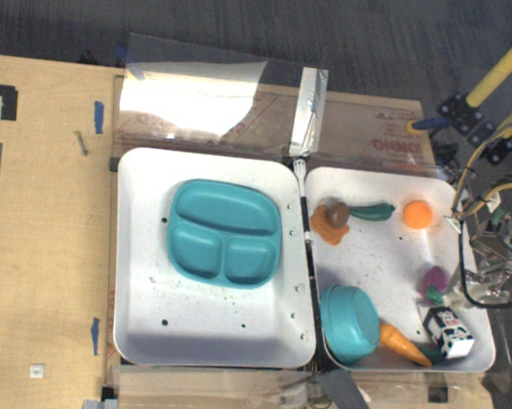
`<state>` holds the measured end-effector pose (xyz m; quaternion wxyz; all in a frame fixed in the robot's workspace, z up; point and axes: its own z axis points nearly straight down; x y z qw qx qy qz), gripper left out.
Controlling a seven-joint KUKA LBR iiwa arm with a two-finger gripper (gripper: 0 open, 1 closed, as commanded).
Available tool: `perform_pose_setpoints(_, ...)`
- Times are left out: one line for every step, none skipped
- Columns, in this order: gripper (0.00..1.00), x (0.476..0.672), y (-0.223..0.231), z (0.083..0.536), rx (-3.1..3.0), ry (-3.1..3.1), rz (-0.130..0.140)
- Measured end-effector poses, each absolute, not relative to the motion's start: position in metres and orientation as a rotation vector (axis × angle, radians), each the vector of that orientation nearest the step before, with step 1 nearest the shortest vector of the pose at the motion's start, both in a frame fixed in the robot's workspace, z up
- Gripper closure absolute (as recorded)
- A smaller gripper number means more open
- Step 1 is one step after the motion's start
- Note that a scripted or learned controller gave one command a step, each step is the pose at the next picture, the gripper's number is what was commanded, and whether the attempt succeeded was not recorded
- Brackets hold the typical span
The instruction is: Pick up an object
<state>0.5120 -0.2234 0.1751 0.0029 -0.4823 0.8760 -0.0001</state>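
Observation:
The left white bin [140, 309] holds a teal divided plate [225, 232] lying flat near its middle. In the right white bin [371, 264] several small items lie apart. A brown and orange toy [330, 221] rests by the far left corner, with a dark teal vegetable [373, 211] touching it. An orange ball [418, 214] sits at the far right. A small purple piece [435, 279] lies by the right wall. At the near side a teal bowl [350, 321] is tipped on its side. An orange carrot [401, 344] and a black-and-white toy [450, 332] lie beside it.
Tangled cables and metal wire [492, 260] crowd the right bin's outer edge. A yellow pole [511, 54] slants across the top right. Clear plastic sheeting [193, 105] stands behind the bins. Bare wooden bench [32, 224] stretches to the left.

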Motion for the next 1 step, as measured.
perform_pose_setpoints(1.0, 0.5672, -0.1746, 0.1507, -1.441, 2.787, 0.01)
